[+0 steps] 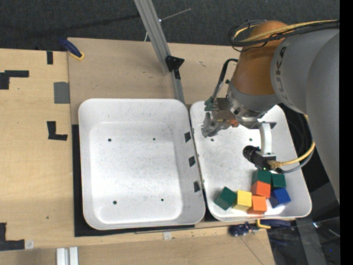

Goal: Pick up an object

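Jaws hang over the upper left part of the right bin [287,203], near the wall it shares with the left bin [88,148]; whether they stand open or closed I cannot tell, for the metal tip is small and dark against the white floor. Nothing shows between them.

All the blocks lie well apart from the jaws, clustered in the right bin's lower corner. A dark green block [225,197] sits furthest left, with a yellow block [243,198] touching its right side and an orange block [258,203] beside that. Above these sit another orange block [262,189] and a green block [264,177], with a blue block [280,196] at the right end. They look like small, matte, hard-edged cubes.

Both bins are shallow, white, with rounded corners and speckled floors, resting side by side on the tan wooden bench [33,164]. Between the jaws and the cluster the right bin's floor is bare, though a black cable fitting [256,156] hangs from the grey arm [309,54] just above the blocks.
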Robot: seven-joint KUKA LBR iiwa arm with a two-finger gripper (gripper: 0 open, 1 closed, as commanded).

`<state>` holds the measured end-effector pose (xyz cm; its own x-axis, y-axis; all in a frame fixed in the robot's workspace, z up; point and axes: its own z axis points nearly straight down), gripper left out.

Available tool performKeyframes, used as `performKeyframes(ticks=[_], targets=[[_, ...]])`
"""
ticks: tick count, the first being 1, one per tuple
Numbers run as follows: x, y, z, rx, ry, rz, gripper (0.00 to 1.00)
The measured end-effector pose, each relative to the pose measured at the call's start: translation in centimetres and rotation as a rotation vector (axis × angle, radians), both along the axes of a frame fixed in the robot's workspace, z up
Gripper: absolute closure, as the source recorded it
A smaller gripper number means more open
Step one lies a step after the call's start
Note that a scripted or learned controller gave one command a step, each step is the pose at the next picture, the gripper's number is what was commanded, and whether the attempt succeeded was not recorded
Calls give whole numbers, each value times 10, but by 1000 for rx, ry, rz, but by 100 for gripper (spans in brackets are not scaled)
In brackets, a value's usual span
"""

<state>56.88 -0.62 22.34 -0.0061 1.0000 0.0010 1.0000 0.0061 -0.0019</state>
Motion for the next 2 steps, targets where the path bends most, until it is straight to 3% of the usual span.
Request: performKeyframes(ticks=[2], targets=[[34,92,6,1,-1,1,100]])
